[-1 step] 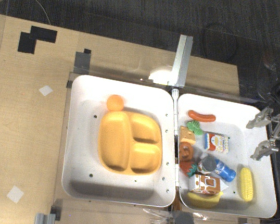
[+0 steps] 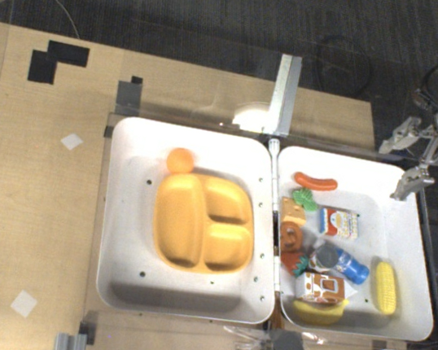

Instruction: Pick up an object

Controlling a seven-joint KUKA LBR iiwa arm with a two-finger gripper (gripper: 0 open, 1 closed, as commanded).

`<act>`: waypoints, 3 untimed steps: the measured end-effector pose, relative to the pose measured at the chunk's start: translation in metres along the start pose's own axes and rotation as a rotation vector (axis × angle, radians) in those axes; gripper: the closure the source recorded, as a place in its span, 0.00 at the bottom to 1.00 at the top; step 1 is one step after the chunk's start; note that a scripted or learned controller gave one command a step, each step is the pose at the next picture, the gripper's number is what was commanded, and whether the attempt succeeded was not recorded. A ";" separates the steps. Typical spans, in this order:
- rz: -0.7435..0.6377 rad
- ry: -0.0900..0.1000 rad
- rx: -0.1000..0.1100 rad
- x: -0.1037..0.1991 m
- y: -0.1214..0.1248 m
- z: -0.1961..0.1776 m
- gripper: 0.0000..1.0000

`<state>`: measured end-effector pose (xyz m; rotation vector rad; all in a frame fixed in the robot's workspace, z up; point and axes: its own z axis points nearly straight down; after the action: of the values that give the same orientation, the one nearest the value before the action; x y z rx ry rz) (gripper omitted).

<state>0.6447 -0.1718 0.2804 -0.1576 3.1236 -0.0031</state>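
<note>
Approach step, nothing grasped yet. Silver two-finger gripper [image 2: 420, 156] hovers at upper right of frame, over right white plastic bin [image 2: 426, 244] corner, fingers spread w/ nothing between. Nearest pick: red plastic hot dog [image 2: 316, 181], upper part of bin. Next: descend, centre, close.

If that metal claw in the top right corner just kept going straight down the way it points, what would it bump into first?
Probably bare white floor at the far right corner of the right-hand shallow white bin, or its rim; depth is hard to judge. The two-finger gripper hangs there, and the nearest toy, the red sausage, lies off to its side.
</note>
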 end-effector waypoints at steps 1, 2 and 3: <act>0.396 0.010 -0.001 0.005 -0.004 0.147 0.00; 0.548 -0.002 0.009 -0.017 0.073 0.185 0.00; 0.724 0.009 -0.001 -0.016 0.080 0.192 0.00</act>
<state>0.6554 -0.0913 0.0881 0.9624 2.9857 0.0053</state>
